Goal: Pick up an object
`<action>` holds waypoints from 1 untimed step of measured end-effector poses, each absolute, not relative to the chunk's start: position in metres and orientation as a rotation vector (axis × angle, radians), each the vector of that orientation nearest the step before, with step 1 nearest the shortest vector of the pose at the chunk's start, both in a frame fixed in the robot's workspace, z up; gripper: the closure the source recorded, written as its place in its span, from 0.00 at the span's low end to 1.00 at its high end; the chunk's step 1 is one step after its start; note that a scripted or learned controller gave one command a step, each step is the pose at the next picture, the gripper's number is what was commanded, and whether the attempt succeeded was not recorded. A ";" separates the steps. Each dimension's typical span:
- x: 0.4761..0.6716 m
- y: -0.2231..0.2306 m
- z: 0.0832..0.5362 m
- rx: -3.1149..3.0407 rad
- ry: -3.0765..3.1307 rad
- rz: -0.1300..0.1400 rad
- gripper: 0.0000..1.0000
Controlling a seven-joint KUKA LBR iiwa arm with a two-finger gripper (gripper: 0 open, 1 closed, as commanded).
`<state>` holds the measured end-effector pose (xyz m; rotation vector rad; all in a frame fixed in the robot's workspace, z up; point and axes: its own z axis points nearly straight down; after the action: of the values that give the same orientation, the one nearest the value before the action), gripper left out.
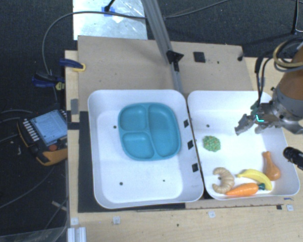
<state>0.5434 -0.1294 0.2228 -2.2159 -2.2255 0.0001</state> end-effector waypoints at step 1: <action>0.544 -0.129 0.224 -2.217 -2.227 -0.002 0.00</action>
<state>0.5441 -0.1294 0.2238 -2.2169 -2.2272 -0.0020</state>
